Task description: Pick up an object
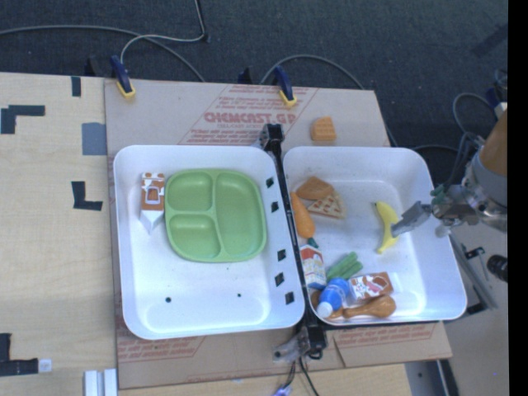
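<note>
Gripper (410,218), at the right bin's (429,283) right side, has one grey finger reaching toward the banana (385,223), its tip just beside the fruit; how far it is open I cannot tell. Left to right: small carton (152,198), green plate (216,214), carrot (303,215), sandwich (321,198). Cardboard (247,115) reads "CHEMCAST"

Dark carpet (346,23) (cables trailing) behind a cardboard-topped bench (239,114)
</note>
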Tool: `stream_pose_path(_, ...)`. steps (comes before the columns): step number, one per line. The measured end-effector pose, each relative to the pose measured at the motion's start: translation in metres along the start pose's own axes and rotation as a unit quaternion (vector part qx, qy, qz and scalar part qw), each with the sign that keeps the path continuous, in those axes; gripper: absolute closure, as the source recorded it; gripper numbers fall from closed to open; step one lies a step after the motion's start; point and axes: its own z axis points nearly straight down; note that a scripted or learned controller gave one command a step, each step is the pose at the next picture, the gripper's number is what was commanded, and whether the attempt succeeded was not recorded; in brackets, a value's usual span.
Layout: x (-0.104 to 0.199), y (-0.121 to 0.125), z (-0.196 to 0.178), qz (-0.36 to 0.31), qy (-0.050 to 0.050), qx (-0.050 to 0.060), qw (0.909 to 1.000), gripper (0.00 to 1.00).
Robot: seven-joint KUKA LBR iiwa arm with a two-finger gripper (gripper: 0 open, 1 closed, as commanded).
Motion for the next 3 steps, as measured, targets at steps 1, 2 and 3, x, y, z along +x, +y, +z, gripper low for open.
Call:
stream_pose_path(1,-0.023,0.078,0.134,-0.002,-0.001,-0.005,1.0,0.0)
stream_pose_path(2,-0.024,0.078,0.124,-0.002,-0.003,-0.005,1.0,1.0)
stream_pose_path(3,0.043,0.11,0.102,-0.001,0.001,-0.001,1.0,1.0)
